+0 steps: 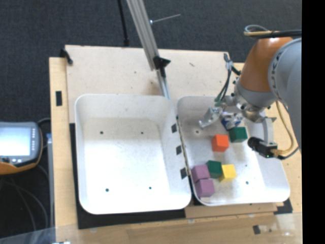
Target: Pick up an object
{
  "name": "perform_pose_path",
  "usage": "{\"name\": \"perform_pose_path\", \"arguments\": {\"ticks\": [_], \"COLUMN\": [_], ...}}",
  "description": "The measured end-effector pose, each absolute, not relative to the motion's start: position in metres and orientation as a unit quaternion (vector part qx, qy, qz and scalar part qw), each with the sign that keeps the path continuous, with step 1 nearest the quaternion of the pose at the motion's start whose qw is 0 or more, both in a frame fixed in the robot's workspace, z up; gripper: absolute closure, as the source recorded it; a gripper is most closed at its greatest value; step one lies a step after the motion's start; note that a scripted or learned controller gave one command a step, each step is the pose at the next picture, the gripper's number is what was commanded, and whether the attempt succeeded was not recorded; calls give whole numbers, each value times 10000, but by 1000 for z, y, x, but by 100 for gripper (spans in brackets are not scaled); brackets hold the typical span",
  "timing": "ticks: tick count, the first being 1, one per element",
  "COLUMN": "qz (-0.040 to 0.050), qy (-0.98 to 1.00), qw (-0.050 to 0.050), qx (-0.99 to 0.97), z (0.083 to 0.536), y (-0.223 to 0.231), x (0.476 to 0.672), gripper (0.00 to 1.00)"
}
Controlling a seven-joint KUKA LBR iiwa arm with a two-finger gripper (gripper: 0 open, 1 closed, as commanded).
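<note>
Over the right bin (274,189), camera view: the arm's wrist hangs above the bin's far half, with the gripper (216,117) pointing away from the arm toward the divider between the bins. Nothing sits in the metal fingers (207,121); they look parted, so I read the tool as released and empty. It seems raised off the bin floor, though height is hard to judge from this slant.

Objects, taken from the gripper:
- orange block (220,143), nearest, just nearward of the fingertips and apart from them.
- dark green block (237,134), beside the orange one, on the arm's side, partly under the wrist hardware.
- small blue-and-white thing (231,120) right behind the fingers, too small to identify.
- cluster farther toward the near rim: green cube (215,168), yellow cube (228,172), two purple blocks (201,172) and (205,187), the purple pair touching and close to the divider wall.

Left bin (127,146) lies well beyond the fingertips, across the divider.

Step in hand, as I judge it: approach, no grasp made yet. Next move calls for choosing a target. The orange block looks easiest, standing free on most sides. The tool must shift over it, align the fingers across two opposite faces, descend, then clamp. Risk: nudging the dark green neighbour on the way down.
</note>
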State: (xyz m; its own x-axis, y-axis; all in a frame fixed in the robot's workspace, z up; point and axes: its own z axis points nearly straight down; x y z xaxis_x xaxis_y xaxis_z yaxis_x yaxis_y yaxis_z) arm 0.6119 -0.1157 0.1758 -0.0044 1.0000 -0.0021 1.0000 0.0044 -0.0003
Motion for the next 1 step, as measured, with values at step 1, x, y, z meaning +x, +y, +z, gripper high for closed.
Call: {"name": "perform_pose_path", "arguments": {"ticks": [1], "qz": [-15], "qy": [7079], "qw": [-10], "qx": [7063], "z": [140], "y": [-103], "x": [595], "gripper": [0]}}
